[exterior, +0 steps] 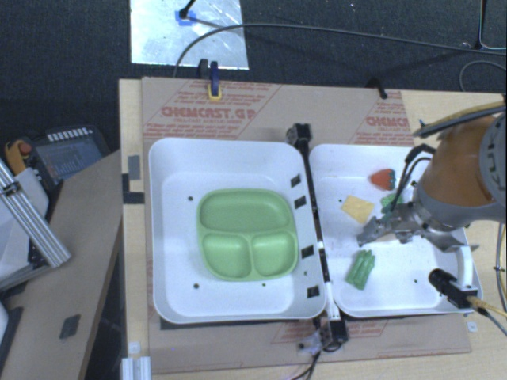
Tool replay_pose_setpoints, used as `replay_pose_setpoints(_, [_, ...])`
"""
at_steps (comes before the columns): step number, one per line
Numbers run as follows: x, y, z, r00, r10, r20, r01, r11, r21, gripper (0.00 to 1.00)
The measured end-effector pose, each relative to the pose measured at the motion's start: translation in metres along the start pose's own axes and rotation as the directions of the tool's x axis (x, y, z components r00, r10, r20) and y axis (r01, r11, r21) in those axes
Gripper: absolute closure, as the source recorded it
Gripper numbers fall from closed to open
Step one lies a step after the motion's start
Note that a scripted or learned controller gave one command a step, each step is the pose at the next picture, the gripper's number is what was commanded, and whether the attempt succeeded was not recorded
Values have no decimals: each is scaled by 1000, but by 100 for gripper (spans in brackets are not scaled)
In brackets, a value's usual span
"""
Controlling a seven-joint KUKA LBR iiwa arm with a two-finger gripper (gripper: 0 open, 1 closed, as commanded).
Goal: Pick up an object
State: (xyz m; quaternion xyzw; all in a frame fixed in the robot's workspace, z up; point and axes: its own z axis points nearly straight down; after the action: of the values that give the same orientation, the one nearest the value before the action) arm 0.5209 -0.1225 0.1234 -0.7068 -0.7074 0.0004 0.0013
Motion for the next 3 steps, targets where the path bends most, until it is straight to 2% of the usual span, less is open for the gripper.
replay_pose_setpoints(1, [-1, 1, -13, 1000, 0, 2, 0, 1000, -5, 100])
replay_pose_setpoints(3, [-3, 11, -96, 1000, -3, 3, 3, 1000, -8, 100])
